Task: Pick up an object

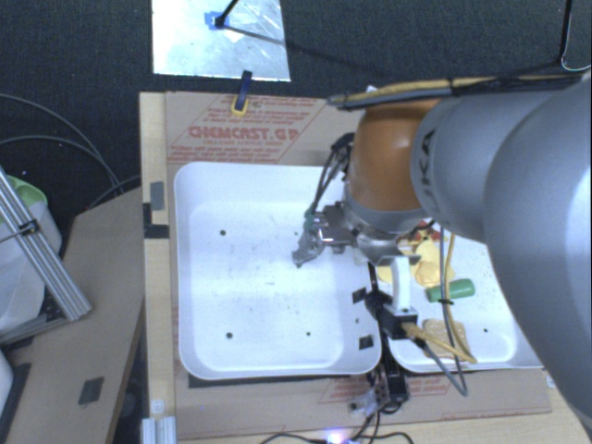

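My gripper (306, 251) hangs over the right part of the left white bin (213, 202), close to its floor, with nothing visible in it. The grey arm with its orange band (388, 160) covers much of the right bin (499, 345). In that bin lie a green cylinder (457, 290), a yellow object (431, 268) beside it and a pale yellow piece (450, 338) nearer the front. A small red bit (413, 240) peeks out by the wrist. The rest of the right bin's content is hidden by the arm.
Both bins rest on a cardboard sheet with red lettering (242, 129). A shiny metal sheet (219, 26) lies behind it on the dark floor. Aluminium struts (42, 262) stand at the left. Cables hang at the bench's front edge (384, 391).
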Action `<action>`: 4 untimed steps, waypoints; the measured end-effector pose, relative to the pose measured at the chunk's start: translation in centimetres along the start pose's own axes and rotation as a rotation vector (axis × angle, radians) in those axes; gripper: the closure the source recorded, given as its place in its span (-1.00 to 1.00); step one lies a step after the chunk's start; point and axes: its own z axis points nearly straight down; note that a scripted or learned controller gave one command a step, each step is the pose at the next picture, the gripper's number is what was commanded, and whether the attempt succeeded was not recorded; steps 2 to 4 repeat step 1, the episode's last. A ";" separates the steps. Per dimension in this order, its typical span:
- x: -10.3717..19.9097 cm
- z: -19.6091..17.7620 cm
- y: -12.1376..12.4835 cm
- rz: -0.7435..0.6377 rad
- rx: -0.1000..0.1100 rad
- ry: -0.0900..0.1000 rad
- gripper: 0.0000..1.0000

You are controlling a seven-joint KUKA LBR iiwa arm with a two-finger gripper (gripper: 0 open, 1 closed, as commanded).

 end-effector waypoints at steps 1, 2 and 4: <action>6.9 -1.3 -4.5 -0.010 -0.015 0.005 -1.00; 6.9 -1.3 -4.5 -0.010 -0.015 0.005 -1.00; 6.9 -1.3 -4.5 -0.010 -0.015 0.005 -1.00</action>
